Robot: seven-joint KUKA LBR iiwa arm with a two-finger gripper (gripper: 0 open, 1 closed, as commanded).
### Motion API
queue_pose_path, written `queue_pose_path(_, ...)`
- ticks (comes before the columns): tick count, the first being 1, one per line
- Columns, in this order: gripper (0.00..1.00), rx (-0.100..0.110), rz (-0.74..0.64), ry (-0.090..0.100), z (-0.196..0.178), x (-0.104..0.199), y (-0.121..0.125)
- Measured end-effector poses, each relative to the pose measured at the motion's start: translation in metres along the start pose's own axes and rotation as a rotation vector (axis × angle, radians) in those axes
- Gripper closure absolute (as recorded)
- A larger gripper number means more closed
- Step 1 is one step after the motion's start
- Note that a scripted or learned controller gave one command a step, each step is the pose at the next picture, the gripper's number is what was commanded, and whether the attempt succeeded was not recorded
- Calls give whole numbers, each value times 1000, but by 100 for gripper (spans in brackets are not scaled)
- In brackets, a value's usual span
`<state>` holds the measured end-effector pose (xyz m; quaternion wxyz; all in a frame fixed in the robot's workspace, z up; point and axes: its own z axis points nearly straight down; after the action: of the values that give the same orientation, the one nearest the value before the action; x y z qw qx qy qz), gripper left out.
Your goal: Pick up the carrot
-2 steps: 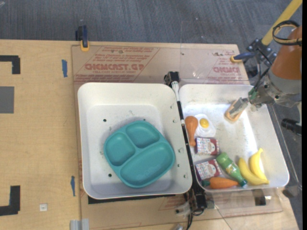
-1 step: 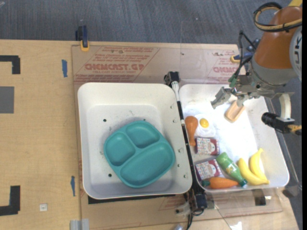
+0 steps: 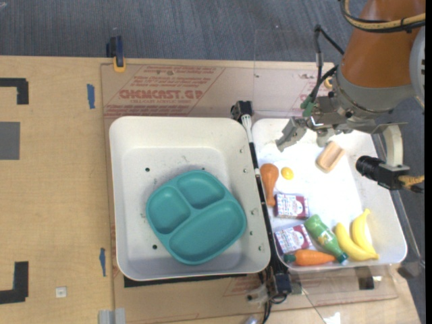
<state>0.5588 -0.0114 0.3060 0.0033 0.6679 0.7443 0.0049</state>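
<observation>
Two white bins (image 3: 128, 201) (image 3: 395, 245); one teal plate (image 3: 196, 216); one carrot (image 3: 314, 258); two bananas (image 3: 356, 238); two purple packets (image 3: 291, 206) (image 3: 291, 237).

Dark grey carpet floor (image 3: 202, 12), tan wooden bench (image 3: 54, 181), blue tape marks (image 3: 90, 96)

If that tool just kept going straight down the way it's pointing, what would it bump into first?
Most likely the bare white floor of the right bin, near its far end. The tool points down there, with the small yellow piece and tan block off to either side, though depth is unclear.

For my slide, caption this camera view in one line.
End effector above the right bin, far from the carrot at its near edge; teal plate in left bin.
</observation>
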Motion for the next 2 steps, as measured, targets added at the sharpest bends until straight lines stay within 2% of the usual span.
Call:
queue_pose_path(1,0,7,485,-5,-18,17,-12)
queue_pose_path(2,0,5,-64,-6,-53,-34,-14)
